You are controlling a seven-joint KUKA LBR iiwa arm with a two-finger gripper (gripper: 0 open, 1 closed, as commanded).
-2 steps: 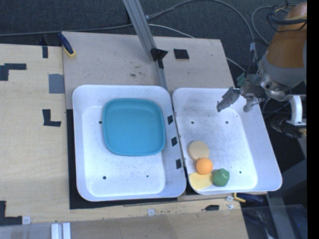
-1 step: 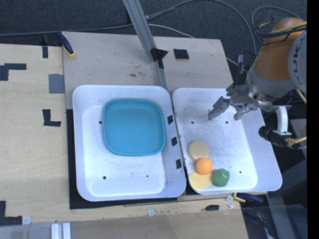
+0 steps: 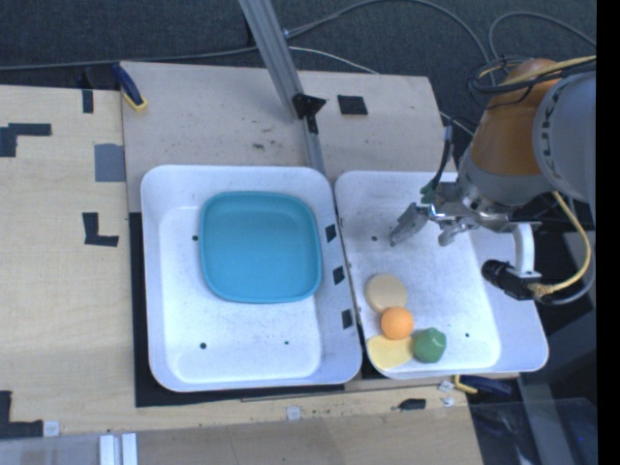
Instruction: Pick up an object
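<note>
Two bins are sitting side by side on the surface (image 3: 58,260): a plate (image 3: 260,246) is lying in the left bin (image 3: 174,356), while four small objects (image 3: 399,332) are clustering at the right bin's (image 3: 504,342) near edge, the gripper (image 3: 426,226) hanging above its far half

The blue plate (image 3: 260,246) is showing a smooth, matt plastic surface. Both white bins (image 3: 172,289) are appearing as scuffed, speckled plastic. The bench top (image 3: 58,260) is presenting pale wood grain.
</note>
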